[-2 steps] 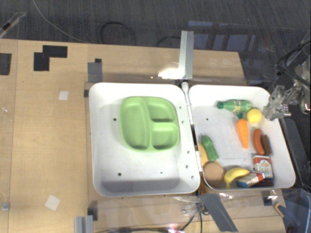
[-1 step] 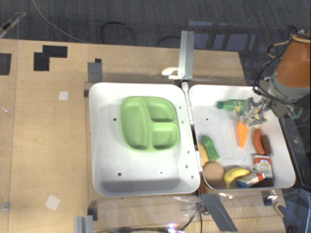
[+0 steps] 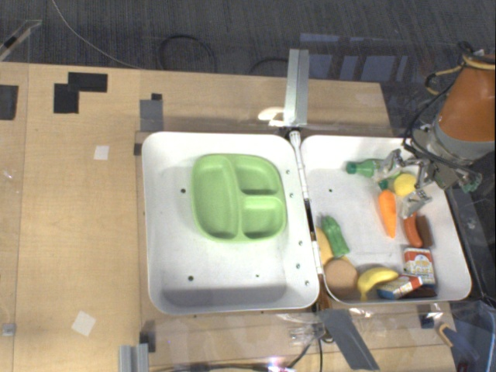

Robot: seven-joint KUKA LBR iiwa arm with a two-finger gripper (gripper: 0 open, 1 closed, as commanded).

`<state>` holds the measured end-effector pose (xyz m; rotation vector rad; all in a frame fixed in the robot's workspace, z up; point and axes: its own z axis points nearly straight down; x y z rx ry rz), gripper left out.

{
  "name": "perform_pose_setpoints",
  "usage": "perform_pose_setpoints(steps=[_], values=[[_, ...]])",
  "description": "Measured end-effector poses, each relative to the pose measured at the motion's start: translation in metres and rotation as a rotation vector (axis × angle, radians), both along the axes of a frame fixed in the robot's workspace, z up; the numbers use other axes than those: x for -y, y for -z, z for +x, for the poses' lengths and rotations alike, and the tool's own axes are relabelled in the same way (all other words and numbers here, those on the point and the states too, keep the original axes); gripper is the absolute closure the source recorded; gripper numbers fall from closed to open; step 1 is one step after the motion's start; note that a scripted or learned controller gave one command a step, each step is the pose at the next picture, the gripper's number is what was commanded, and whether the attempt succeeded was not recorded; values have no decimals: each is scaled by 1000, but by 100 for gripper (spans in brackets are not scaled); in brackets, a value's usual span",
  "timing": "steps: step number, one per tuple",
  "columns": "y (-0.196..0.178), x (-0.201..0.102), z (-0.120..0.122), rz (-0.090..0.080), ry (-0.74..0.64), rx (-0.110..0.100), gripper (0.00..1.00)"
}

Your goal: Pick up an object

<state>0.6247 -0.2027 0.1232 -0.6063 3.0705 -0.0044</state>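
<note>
At the near edge of the right bin (image 3: 465,289) you see a banana (image 3: 377,277) at 6 o'clock, with a round brown potato-like piece (image 3: 339,273) touching its left end and a small carton (image 3: 418,263) just to its right. Further up, a green pickle-like piece (image 3: 335,235) lies near the 9 o'clock wall, and a red sausage (image 3: 416,230) sits beside an orange carrot (image 3: 387,212). At 1 o'clock the gripper (image 3: 411,183) hangs over a yellow lemon (image 3: 404,184); you cannot tell how wide its jaws stand or whether they grip it. A green bottle (image 3: 361,167) lies at 12 o'clock. In the left bin (image 3: 167,231) rests a green divided tray (image 3: 236,196), on the wooden counter (image 3: 70,231).
</note>
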Motion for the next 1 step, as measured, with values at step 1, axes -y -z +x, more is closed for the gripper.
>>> perform_pose_setpoints(steps=[1], values=[[33, -29, -26, 0, 42, 2, 0]])
